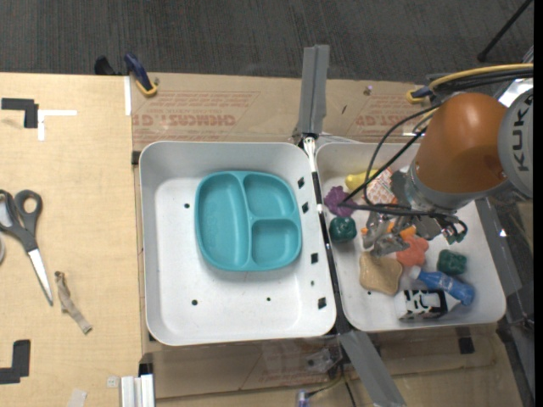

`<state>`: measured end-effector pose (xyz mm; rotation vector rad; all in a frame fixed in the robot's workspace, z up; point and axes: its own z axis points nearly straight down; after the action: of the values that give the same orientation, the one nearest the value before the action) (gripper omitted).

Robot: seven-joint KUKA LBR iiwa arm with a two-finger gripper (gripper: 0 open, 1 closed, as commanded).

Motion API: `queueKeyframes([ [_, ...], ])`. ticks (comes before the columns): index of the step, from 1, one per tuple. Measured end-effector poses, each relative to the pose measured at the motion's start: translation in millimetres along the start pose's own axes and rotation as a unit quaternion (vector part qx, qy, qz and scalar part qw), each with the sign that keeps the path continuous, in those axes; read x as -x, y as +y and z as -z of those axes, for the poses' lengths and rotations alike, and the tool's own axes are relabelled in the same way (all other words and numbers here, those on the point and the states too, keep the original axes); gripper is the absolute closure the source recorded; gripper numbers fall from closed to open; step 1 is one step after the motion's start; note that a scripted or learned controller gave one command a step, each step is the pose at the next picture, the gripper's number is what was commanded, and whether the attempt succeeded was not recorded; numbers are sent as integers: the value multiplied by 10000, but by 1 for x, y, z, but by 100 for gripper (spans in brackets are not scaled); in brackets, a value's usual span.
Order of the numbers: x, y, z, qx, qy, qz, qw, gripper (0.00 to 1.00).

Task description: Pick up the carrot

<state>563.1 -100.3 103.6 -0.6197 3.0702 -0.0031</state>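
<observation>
The carrot (413, 251), a small orange piece, lies in the right bin (484, 312) among other toy foods. My gripper (384, 239) is low in that bin, just left of the carrot and above a tan bread-like piece (379, 275). The arm's orange band and wrist cover the bin's back part. I see nothing clearly held.
The right bin also holds a purple item (336, 198), a dark green one (343, 229), a yellow one (360, 179), a green piece (452, 262), a blue piece (449, 287) and a black-and-white item (422, 304). A teal divided plate (249, 220) lies in the left bin (161, 295). Scissors (28, 237) rest on the bench at far left.
</observation>
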Motion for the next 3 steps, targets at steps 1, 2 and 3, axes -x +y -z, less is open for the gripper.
queueKeyframes([
  [1,-55,57,122,15,28,-109,9999,100],
  [2,-36,-2,221,0,27,-2659,9640,100],
  [3,-37,57,88,8,49,-3056,9522,100],
])
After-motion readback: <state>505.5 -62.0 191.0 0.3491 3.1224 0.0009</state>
